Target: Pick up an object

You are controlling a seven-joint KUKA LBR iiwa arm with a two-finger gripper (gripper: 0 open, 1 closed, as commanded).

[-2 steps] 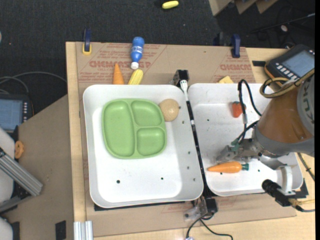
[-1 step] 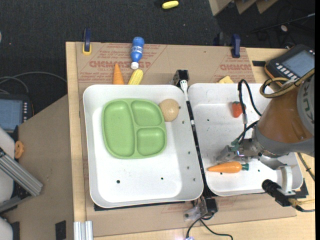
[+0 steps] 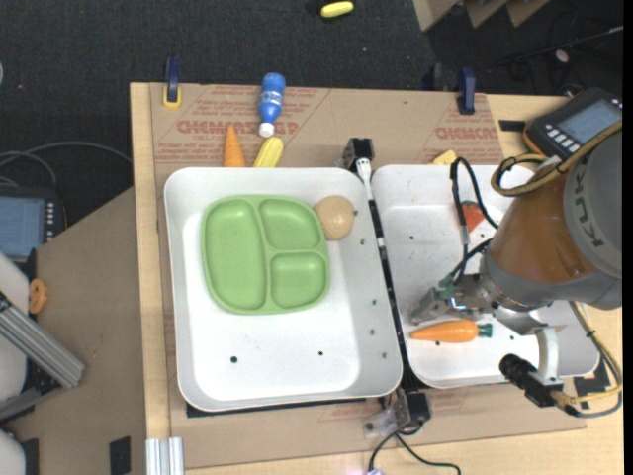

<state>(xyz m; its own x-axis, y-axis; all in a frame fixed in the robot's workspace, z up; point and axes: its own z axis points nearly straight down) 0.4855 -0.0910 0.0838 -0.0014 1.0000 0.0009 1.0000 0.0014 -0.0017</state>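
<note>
One fixed camera looks down from above at a slant. It takes in the whole counter with the left bin and the right bin side by side, and some dark floor beyond the far edge. The arm enters from the right, close under the lens.

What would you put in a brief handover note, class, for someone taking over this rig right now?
Gripper: low in the right bin, just above the toy carrot; finger state unclear.
Things: carrot lies on the right bin's floor; green divided plate and a tan ball sit in the left bin.
Done: nothing is visibly lifted.
Left: close on an object, probably the carrot, and raise it.
</note>
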